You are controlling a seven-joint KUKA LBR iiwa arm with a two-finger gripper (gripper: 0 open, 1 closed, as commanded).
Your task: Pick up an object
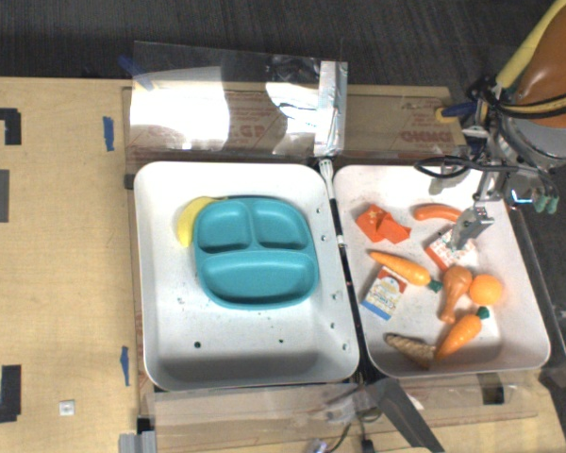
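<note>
Robotics lab test bench, plywood benchtop with black and blue tape markers at frame left, two white bins side by side at centre, clear taped shield behind them, cabled arm at upper right.

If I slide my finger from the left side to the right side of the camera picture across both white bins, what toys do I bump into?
Yellow piece → teal divided plate → little carton → long carrot → orange ball.
</note>
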